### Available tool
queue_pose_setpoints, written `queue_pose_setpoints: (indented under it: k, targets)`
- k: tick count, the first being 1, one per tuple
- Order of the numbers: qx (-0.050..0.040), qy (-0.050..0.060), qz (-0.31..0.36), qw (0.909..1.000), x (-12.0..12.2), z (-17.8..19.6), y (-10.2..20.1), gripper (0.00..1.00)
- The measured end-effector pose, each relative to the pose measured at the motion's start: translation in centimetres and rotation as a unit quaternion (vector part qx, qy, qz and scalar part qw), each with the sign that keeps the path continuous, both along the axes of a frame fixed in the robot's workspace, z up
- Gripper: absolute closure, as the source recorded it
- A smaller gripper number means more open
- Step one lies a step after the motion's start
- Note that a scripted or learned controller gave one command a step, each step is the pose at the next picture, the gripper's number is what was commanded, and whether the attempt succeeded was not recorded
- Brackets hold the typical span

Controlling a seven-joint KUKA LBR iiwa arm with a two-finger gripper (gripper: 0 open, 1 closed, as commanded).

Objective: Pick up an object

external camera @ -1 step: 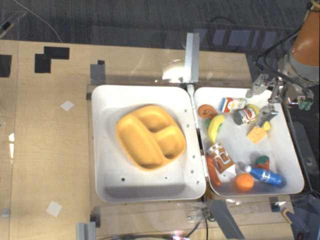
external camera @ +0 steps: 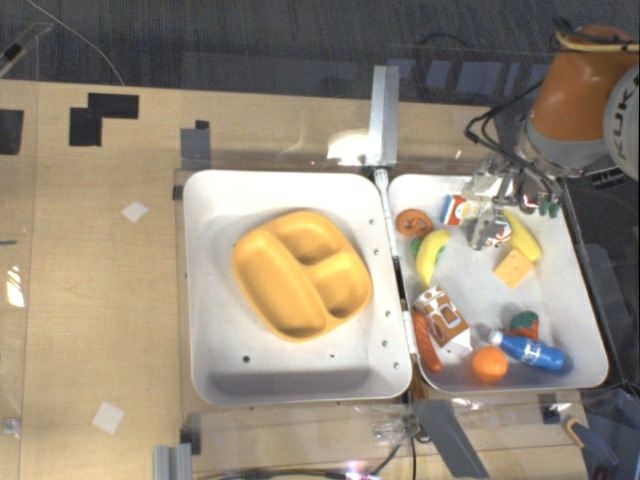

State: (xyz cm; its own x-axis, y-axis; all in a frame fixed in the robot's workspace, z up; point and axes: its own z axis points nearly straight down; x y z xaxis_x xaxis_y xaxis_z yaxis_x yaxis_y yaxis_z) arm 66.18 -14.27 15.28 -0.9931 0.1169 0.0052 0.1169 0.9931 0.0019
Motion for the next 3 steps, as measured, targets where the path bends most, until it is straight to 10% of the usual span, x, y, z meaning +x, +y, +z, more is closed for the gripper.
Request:
queue_pose_setpoints:
  k: [2, 3]
  targets:
    - [-0.0013, -0.006, -0.249, 0.9684, -0.8, -6.5, 3.4, 0.00]
    - [-0.0006, -0.013, -0.245, 0.9694, -0.4, -5.0, 3.6, 1.00]
